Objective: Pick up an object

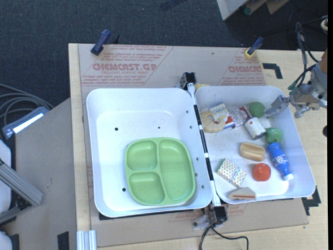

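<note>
While the gripper [283,105] hangs at right-center frame | fingers spread, holding nothing | green ball [256,109] just to its left, in the right bin [307,165] | blue bottle [279,159] below, long axis steep.

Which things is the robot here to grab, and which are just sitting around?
For the job:
- tool, at the right bin's far edge
- toys in that bin: blue bottle, red ball, bread roll, two green balls, checkered packet

Just lying about:
- green divided tray in the left bin
- blue clamp
</note>
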Motion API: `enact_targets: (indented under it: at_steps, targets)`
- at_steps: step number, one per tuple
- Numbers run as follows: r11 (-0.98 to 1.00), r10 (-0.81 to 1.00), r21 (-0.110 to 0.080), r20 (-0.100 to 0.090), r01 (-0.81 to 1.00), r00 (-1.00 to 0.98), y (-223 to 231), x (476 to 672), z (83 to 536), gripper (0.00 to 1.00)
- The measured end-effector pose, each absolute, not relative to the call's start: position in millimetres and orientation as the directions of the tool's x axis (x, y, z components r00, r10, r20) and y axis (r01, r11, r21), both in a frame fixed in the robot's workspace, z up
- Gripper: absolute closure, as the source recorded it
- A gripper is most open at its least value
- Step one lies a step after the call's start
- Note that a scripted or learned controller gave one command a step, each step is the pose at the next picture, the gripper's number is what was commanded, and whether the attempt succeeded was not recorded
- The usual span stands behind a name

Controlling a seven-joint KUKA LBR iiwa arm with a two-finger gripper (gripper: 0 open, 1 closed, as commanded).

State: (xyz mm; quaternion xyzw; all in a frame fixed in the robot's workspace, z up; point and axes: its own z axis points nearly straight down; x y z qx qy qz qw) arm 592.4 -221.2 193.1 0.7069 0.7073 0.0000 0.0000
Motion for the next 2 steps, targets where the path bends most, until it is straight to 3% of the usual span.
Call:
enact_targets:
  at_steps: [1, 2]
  targets:
    - [0.000, 1.000, 0.002, -0.001, 1.000, 0.000, -192, 573.1, 110, 0.00]
    - [-0.001, 1.000, -0.002, 0.001, 1.000, 0.001, -149, 501.9, 84, 0.00]
